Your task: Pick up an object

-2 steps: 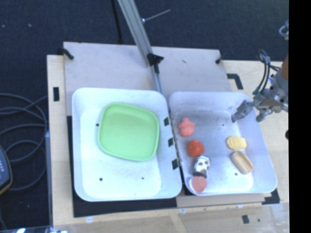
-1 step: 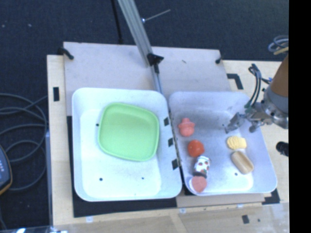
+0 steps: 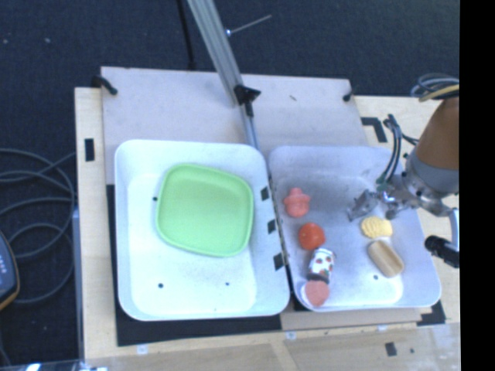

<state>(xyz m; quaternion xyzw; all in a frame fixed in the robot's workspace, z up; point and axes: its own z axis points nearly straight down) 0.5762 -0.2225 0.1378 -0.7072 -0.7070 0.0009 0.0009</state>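
The right bin [image 3: 340, 168] holds several small objects: a pink figure [image 3: 296, 202], a red ball [image 3: 311, 235], a white patterned toy [image 3: 321, 263], a pink piece [image 3: 315, 291], a yellow ridged piece [image 3: 377, 227] and a tan oblong piece [image 3: 385, 257]. My gripper [image 3: 365, 205] hangs over the right bin's right side, just above and left of the yellow piece. Its fingers [image 3: 357, 207] point left and appear spread, with nothing between them.
The left bin [image 3: 139, 284] carries a green square plate [image 3: 206, 209]. A metal pole [image 3: 216, 41] slants down to the seam between the bins. Cables lie on the dark floor at far left.
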